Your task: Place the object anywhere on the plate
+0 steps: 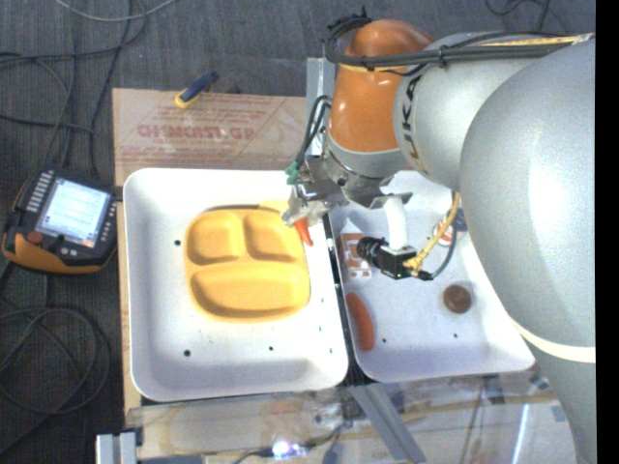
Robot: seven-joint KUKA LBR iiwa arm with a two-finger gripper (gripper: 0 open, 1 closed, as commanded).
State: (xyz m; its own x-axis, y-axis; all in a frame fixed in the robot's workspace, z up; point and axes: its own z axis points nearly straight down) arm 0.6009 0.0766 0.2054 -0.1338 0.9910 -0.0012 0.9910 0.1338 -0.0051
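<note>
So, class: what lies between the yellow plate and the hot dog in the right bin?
In the camera view, the two bins' adjoining white rims lie between the yellow plate and the hot dog, plus bare bin floor.

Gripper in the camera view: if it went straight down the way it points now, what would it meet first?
Probably the upper right edge of the yellow plate, or the left bin's floor just beside it. The gripper hangs above that corner with something small and orange-red at its tip. Depth is hard to judge from this slanted view.
</note>
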